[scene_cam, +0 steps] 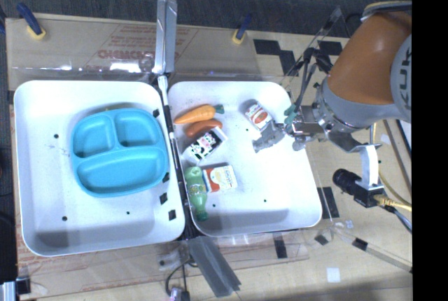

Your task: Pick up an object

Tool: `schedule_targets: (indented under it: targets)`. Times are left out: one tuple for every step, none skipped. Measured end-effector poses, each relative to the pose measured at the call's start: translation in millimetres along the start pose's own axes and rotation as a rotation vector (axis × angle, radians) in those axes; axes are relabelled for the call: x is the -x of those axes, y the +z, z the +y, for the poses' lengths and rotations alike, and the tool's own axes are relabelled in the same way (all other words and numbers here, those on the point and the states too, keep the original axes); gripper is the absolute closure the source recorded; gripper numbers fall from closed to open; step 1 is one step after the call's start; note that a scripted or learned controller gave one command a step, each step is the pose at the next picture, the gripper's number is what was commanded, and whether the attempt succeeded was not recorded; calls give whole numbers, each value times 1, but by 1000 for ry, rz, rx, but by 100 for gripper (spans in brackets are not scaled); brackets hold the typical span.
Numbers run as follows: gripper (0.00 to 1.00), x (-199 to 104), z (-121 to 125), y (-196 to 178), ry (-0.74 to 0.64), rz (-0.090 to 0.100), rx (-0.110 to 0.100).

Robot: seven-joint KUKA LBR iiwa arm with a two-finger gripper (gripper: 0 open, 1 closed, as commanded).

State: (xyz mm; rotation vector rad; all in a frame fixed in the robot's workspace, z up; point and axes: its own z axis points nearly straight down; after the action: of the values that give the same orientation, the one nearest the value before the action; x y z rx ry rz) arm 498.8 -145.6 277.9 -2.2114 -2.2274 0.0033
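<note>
My gripper (282, 138) hangs over the right side of the right bin (294, 201), open, with only bare white floor between its fingers. A small red and white can (257, 114) lies just up and left of the left finger, apart from it. Farther left in the same bin lie an orange carrot (195, 113), a brown sausage (201, 128), a black and white carton (204, 145), a small white and orange box (220, 178) and a green bottle (197, 191).
The left bin (35, 173) holds a blue divided plate (119, 150). A grey divider (165, 40) runs between the bins. The floor of the right bin is bare from the box across to its right wall. The arm comes in from the right.
</note>
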Motion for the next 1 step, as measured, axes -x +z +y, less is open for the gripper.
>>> schedule_targets:
  targets:
    - [0,-56,49,4,-157,-2,3]
